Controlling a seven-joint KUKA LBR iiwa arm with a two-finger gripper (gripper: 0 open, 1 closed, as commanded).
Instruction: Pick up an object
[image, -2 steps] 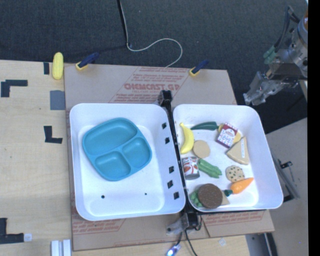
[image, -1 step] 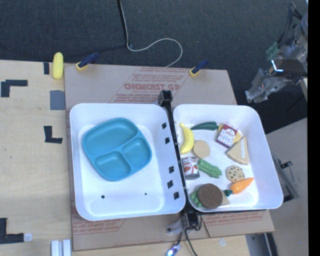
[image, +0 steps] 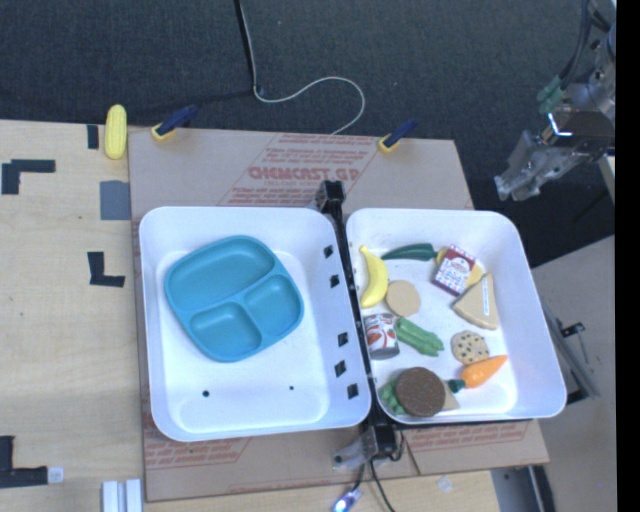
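The right bin (image: 530, 300) holds several toy foods: a banana (image: 373, 277), a green pepper (image: 408, 252), a small red box (image: 455, 268), a sandwich wedge (image: 480, 302), a tan round cracker (image: 404, 297), a can (image: 381, 335), a green pod (image: 418, 336), a chip cookie (image: 469, 346), a carrot (image: 484, 371) and a burger (image: 420, 392). My gripper (image: 522, 177) hangs outside the bin, beyond its far right corner, over the dark floor. Nothing from the bin is with it.
A blue divided plate (image: 233, 297) lies in the left bin (image: 160, 380). Both bins rest on a cardboard sheet (image: 290, 175) held by yellow and blue clamps (image: 175, 122). A white cable (image: 320, 90) loops behind it. A yellow corn toy (image: 116, 131) lies on the bench at far left.
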